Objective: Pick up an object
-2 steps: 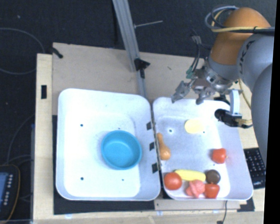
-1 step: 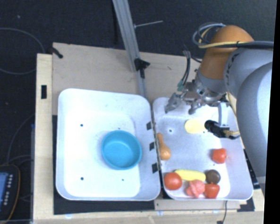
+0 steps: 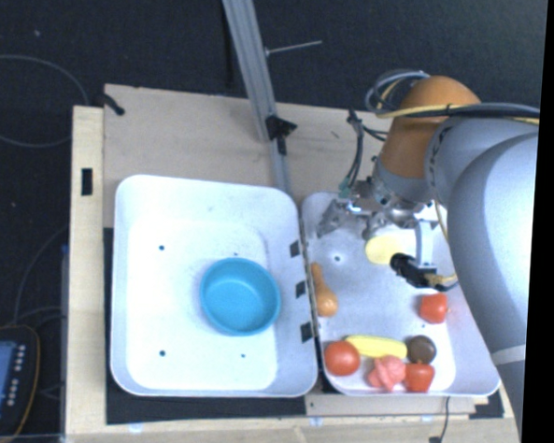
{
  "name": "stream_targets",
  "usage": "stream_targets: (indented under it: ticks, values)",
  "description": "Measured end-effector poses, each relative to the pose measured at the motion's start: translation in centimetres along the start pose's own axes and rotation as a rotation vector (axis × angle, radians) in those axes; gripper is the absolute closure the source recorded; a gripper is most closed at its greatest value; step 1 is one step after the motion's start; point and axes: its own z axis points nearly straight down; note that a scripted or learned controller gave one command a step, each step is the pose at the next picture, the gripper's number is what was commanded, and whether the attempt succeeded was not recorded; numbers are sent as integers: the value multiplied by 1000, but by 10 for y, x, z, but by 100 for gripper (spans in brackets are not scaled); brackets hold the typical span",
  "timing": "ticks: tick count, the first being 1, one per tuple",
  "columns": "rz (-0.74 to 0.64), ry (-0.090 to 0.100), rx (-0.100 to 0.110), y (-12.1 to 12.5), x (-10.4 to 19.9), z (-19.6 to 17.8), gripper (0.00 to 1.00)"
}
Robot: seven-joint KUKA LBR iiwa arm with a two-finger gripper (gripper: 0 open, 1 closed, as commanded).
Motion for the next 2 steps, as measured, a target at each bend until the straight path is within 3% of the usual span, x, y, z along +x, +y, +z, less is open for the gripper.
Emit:
stream_targets:
  ticks: [1, 2]
  values:
    - [-1, -1, -8, 2, -1, -17, 100]
    - [-1, 7, -7, 6, -2, -63, 100]
